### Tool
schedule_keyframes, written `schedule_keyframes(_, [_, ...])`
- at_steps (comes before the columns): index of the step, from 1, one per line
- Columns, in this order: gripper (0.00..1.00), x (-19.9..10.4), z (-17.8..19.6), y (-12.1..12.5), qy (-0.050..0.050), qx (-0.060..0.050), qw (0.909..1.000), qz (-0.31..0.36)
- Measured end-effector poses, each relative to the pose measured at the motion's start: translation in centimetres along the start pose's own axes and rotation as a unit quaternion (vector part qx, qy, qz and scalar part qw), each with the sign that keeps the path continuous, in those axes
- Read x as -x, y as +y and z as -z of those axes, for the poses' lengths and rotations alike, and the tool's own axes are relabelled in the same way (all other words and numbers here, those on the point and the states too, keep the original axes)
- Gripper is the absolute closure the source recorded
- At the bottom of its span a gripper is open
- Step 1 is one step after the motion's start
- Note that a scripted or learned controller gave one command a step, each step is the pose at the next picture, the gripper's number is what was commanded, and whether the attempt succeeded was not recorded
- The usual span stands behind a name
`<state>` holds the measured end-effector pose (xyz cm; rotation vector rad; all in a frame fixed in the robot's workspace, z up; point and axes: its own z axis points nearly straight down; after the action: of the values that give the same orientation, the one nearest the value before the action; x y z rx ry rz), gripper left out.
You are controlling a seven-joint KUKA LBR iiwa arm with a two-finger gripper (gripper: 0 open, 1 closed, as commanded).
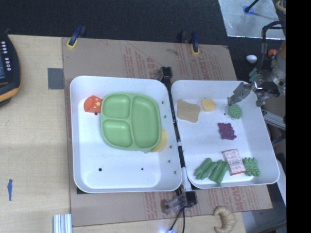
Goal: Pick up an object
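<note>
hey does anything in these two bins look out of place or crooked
Mostly tidy. The green divided plate sits askew in the left bin, covering most of a yellow piece and edging over a red one. A tan curled item lies outside the bins.

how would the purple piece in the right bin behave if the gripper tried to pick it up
The purple piece looks small and bumpy, like toy grapes, so probably light. It lies low on the right bin floor, so the fingers may slide over it. Its knobbly edge should give some grip, and it seems unlikely to roll.

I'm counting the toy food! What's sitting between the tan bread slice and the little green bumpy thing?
A small yellow piece lies between the tan bread slice and the green bumpy thing, in the camera view.
</note>
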<state>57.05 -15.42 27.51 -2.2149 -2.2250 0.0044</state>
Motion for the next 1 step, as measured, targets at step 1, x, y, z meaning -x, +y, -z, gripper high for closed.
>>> schedule_keyframes(1, [0.0, 4.51, -12.75, 1.47, 0.0, -0.001, 1.0, 0.0])
